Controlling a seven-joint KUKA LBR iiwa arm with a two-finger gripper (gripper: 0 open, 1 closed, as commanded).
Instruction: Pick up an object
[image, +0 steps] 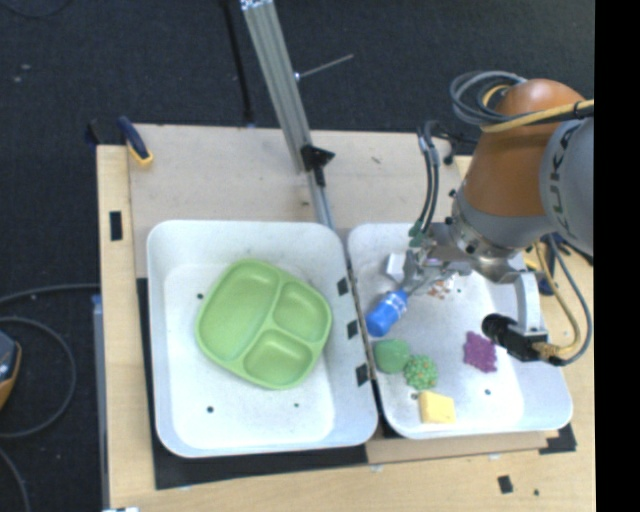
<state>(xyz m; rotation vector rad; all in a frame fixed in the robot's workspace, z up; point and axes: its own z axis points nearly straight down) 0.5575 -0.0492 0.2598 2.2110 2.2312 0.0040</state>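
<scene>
Claw (420, 268) hovering in right bin (545, 405), grip state unclear. Blue bottle (385, 313) lying just below-left. Green divided plate (264, 322) sitting in left bin (175, 400), far left.

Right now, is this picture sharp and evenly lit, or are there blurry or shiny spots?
In the camera view, light is even and soft, with faint shadows; the green plate and the yellow block look fairly sharp, small things such as the purple toy are grainy, the orange band carries a mild sheen, and the white bins look a bit washed out.

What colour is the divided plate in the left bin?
Light green; the divided plate shows clearly in the camera view.
</scene>
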